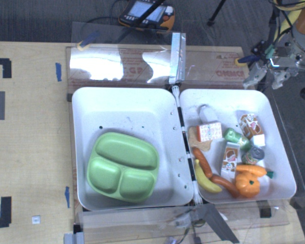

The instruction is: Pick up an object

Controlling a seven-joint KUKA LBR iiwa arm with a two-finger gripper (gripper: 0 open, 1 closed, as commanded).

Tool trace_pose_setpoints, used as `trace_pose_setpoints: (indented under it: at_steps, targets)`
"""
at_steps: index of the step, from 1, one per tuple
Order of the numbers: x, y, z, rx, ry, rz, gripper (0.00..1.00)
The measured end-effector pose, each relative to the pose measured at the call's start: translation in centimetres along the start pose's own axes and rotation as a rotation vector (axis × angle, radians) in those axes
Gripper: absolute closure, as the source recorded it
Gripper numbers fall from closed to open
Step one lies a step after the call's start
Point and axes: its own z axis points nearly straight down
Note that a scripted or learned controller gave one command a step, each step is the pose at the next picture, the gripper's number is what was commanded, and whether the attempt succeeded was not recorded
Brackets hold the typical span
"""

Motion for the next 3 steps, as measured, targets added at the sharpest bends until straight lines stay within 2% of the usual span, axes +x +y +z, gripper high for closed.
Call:
trace_pose_setpoints:
  at_steps: [1, 2, 3]
  targets:
    - [4.6, 0.3, -6.8, -0.006, -0.003, -0.213, 0.00]
    - [2.5, 1.3, -2.1, -0.001, -0.001, -0.204, 0.00]
    - [-1.4, 1.4, 12.1, -0.003, -0.001, -0.315, 0.00]
